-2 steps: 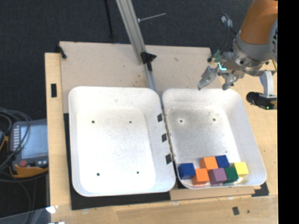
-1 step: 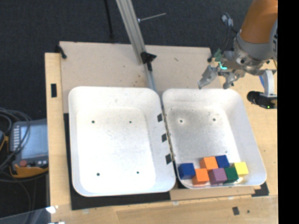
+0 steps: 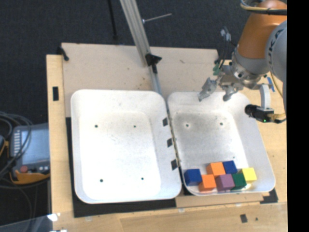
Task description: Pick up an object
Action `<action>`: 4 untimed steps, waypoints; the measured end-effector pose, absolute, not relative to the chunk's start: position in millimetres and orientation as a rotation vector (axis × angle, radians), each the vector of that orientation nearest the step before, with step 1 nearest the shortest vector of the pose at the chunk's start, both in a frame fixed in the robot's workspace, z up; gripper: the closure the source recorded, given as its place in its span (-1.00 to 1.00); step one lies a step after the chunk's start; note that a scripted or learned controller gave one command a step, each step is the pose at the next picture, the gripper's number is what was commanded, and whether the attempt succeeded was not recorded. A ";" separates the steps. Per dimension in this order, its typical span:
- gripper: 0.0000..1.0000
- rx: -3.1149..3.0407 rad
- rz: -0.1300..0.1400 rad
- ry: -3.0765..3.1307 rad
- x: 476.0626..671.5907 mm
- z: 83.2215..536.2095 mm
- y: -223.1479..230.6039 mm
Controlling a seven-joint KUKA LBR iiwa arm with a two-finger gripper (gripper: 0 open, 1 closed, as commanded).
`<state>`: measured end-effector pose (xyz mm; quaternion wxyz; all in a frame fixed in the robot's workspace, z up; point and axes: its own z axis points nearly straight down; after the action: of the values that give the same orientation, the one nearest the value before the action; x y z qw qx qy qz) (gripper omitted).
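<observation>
We see first the bench [image 3: 54,129], a pale wooden surface with a brown board on its far part, and it carries two shallow white bins side by side. The left bin [image 3: 82,144] is the wider one and shows a grey worn area and some small dark dots on its floor. The right bin [image 3: 193,134] touches it along the middle edge, where some small dark clips sit.

Next in size is the arm [image 3: 260,33], grey with an orange band, which reaches in from the right of the view. A slim metal rail [image 3: 136,28] goes slantwise from the top of the view down to the place where both bins meet. At the left border of the view, beside the bench, we see a grey device with a screen [image 3: 29,146] and dark cables near it.

The pincer [image 3: 218,92] hangs over the far edge of the right bin. Its two fingers [image 3: 206,90] stand apart, and nothing is between them.

The smallest things are the coloured blocks, all gathered in the near right corner of the right bin, well apart from the pincer. They lie close together, most of them touching. There is a blue block [image 3: 192,176] at the left, an orange block [image 3: 208,181] beside it, a second orange block [image 3: 217,168], a dark blue block [image 3: 230,166], a purple block [image 3: 224,181], a green block [image 3: 238,180] and a yellow block [image 3: 249,174] at the right end.
</observation>
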<state>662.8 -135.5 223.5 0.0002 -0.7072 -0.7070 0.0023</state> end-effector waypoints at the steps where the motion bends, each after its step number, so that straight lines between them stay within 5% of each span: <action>1: -1.00 -2.218 0.007 -2.223 664.4 162.3 -131.3; 2: -1.00 -2.224 0.007 -2.219 660.1 100.3 -132.6; 3: 1.00 -2.230 -0.004 -2.219 662.5 116.0 -133.1; 4: 1.00 -2.229 -0.004 -2.219 660.8 159.2 -136.3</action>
<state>660.8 -136.3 159.2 -0.0017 -0.7086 -0.7056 -0.0013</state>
